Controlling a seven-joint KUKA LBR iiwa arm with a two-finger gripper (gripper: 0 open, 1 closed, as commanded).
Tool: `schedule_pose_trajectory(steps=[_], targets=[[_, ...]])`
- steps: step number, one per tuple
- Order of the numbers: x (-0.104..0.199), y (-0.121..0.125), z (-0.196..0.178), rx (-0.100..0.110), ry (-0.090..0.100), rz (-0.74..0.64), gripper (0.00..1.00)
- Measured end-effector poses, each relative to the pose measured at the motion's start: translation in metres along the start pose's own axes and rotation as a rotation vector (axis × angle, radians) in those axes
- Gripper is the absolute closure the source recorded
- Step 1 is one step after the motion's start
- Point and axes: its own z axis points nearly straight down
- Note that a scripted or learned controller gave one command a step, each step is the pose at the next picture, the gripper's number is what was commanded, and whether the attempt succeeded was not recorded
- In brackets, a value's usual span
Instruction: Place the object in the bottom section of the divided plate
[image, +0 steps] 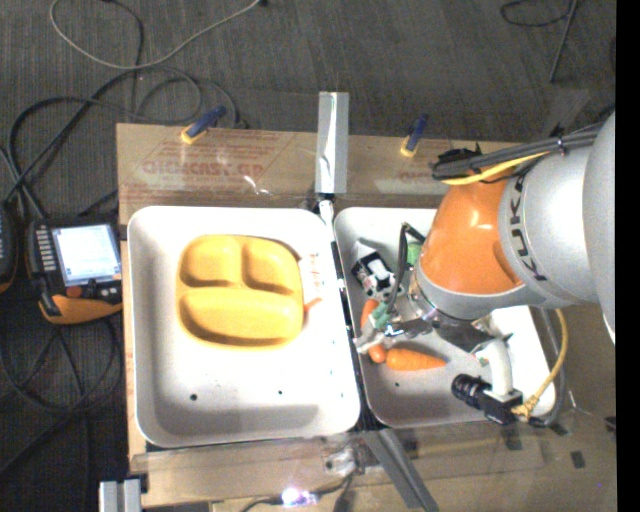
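Hovering over the right bin (520, 400), the gripper (385, 325) hung just above the carrot (412, 360), whose long axis ran crosswise; its finger state could not be told.

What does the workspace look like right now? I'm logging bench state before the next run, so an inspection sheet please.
Surface: two white bins side by side on a bench.
Job's things: yellow divided plate in the left bin; orange carrot-like object lying in the right bin.
Clutter: small mixed items in the right bin, too small to name.
Grippers: gripper low in the right bin, above the carrot; fingers hidden.
Cables: yellow hose beside the arm; dark cables on the floor.
Surroundings: handheld screen unit left of the bench; carpet.
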Motion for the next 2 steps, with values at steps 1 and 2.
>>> schedule_pose_trajectory(steps=[1,2], targets=[[0.020,0.100,-0.049,0.000,-0.004,-0.159,1.00],[0.075,0.125,-0.014,0.001,-0.003,-0.202,1.00]])
